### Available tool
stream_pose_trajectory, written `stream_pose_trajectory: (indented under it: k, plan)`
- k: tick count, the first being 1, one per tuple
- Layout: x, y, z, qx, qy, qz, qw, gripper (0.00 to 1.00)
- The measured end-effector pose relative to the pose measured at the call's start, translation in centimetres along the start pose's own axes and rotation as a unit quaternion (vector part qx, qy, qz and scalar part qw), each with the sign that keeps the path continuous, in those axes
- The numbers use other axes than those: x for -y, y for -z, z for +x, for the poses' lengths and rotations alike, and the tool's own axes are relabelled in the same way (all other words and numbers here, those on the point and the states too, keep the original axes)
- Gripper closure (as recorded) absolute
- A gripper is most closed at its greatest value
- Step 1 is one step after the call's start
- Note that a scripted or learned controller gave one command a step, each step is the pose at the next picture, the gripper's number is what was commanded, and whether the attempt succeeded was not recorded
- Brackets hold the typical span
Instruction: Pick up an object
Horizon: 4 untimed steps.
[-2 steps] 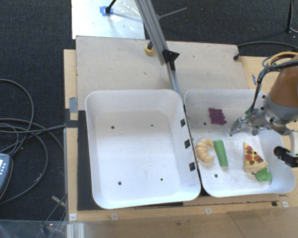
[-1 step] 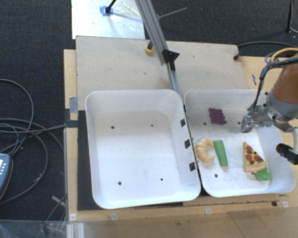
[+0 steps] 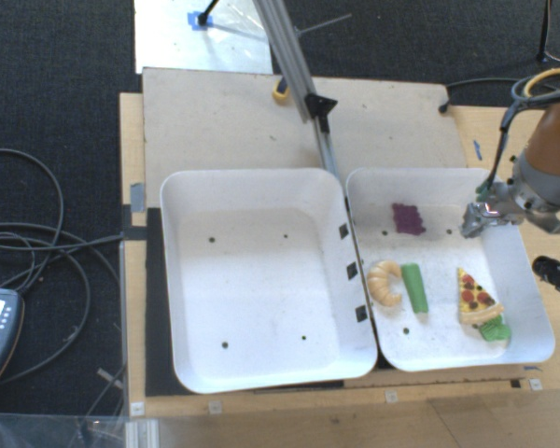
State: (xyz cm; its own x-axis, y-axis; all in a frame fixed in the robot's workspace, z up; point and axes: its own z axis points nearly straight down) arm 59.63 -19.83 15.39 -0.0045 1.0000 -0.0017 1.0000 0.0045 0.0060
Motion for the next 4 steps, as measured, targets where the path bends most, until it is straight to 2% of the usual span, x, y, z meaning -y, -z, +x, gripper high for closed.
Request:
stream_pose_trajectory:
  k: [2,4]
  plan:
    - [-0.5,9.4,0.1,0.001,0.001,-0.001,1.0,1.0]
    - [2.6,9.6,11.7,-0.002,0.003,0.003,1.0,1.0]
